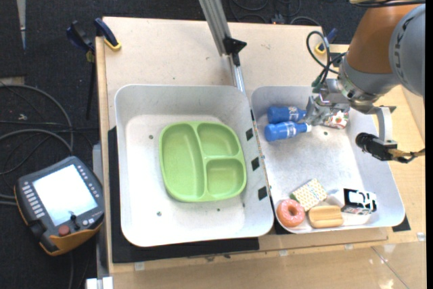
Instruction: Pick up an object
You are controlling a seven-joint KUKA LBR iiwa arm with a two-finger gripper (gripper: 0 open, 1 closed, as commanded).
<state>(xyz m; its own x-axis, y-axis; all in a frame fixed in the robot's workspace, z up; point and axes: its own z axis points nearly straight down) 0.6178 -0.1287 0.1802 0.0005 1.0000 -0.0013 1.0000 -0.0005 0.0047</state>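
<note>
Two blue bottles (284,122) lie in the right bin (338,166) near its upper left, one tipped toward the gripper (321,112). Gripper sits just beside them, over a small red-and-white item (336,120) partly hidden beneath it; grip state cannot be determined. Along the near edge: pink donut (291,213), waffle piece (310,194), bread roll (325,216), black-and-white object (358,200), indistinct. Left bin (135,112) holds a green divided tray (203,161).

No text, label or number legible anywhere.
</note>
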